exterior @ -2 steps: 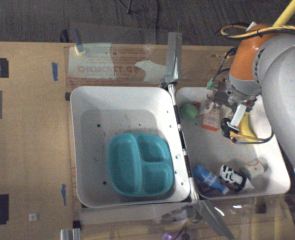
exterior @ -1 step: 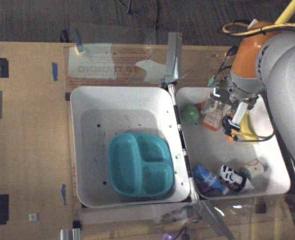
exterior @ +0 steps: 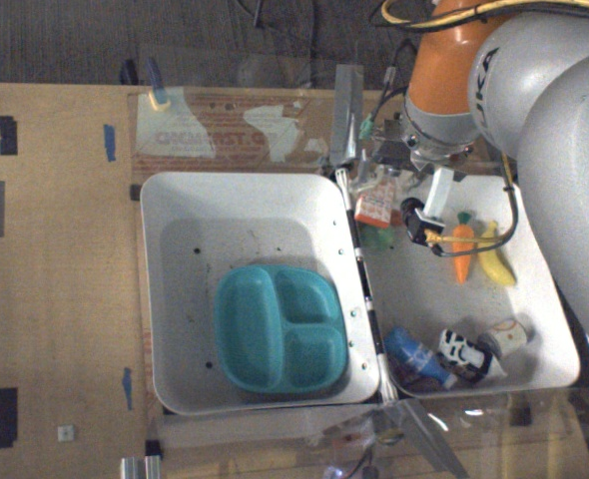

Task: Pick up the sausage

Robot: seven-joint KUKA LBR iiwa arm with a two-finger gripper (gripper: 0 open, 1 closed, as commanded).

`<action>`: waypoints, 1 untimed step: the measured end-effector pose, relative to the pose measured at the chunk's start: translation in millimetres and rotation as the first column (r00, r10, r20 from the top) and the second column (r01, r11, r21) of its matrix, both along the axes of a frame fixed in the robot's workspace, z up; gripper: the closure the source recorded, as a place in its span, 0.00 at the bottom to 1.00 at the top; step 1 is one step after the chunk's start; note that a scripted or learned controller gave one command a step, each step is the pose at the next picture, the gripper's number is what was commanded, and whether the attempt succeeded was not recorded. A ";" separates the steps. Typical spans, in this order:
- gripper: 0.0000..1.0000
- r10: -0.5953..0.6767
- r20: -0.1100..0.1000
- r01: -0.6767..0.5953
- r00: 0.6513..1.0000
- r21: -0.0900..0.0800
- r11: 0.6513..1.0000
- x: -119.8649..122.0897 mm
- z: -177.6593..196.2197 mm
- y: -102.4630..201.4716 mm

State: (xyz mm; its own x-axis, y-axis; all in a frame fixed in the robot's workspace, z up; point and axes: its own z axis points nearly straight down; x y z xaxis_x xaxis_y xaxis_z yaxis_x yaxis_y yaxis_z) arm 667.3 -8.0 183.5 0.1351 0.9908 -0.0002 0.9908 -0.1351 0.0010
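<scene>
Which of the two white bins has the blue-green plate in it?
The bin on the view's left, far from the arm. The plate lies in it; the other bin holds a carrot, a banana and other toys.

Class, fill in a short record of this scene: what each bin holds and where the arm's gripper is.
left bin: teal divided plate
right bin: carrot, banana, red and white carton, blue object, black and white toy
carrot and banana: side by side
gripper: at the right bin's upper left corner, by the carton
</scene>
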 end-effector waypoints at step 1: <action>1.00 -0.400 -0.008 0.400 0.916 -0.002 0.916 -29.0 -1.0 59.7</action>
State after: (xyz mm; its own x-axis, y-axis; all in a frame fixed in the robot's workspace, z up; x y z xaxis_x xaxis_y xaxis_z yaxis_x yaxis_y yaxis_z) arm 638.3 51.7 182.5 0.5204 0.8539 -0.0038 0.8539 -0.5204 -0.0066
